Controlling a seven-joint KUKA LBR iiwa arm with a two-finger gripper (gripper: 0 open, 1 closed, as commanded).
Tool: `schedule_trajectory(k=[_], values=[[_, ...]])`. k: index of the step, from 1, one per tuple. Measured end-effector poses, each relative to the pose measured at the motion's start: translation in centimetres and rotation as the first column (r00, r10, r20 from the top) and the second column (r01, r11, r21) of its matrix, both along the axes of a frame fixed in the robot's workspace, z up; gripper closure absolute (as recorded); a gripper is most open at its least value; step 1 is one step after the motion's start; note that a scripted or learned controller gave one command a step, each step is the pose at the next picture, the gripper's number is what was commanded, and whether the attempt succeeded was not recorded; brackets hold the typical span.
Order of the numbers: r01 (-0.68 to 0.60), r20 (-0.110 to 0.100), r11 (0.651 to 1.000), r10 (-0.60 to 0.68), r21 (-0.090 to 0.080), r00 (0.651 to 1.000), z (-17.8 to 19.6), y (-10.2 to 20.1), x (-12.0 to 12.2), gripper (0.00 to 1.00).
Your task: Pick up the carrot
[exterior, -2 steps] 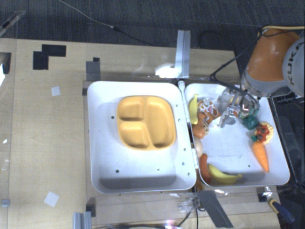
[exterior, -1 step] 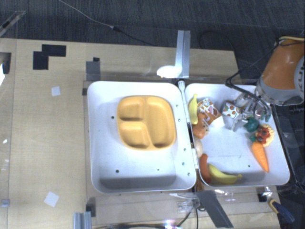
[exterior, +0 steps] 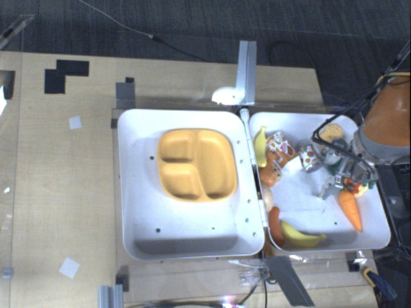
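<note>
The carrot point(exterior: 351, 212) lies on the floor of the right bin point(exterior: 379, 239), near its right wall, thick end up and tip pointing toward the front. My gripper point(exterior: 341, 186) hangs just above and to the left of the carrot's thick end, reaching in from the right under the orange wrist band point(exterior: 388, 115). Its fingers look spread, one grey fingertip point(exterior: 327, 190) resting left of the carrot. Nothing is held between them.
The right bin also holds a banana point(exterior: 259, 146) along its left wall, a second banana point(exterior: 302, 237) at the front, a red item point(exterior: 275, 219), a patterned packet point(exterior: 280, 148), a small box point(exterior: 309, 159) and a round tan item point(exterior: 332, 132). A yellow divided plate point(exterior: 196, 164) sits in the left bin point(exterior: 138, 236).
</note>
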State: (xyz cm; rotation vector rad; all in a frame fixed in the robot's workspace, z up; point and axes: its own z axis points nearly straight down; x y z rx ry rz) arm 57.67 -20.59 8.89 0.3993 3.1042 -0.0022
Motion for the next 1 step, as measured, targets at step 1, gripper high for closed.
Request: schedule_trajectory(k=[1], values=[[0.017,0.003,1.000,-0.017,-0.001,1.000,0.07,1.45,-4.48,0.00]])
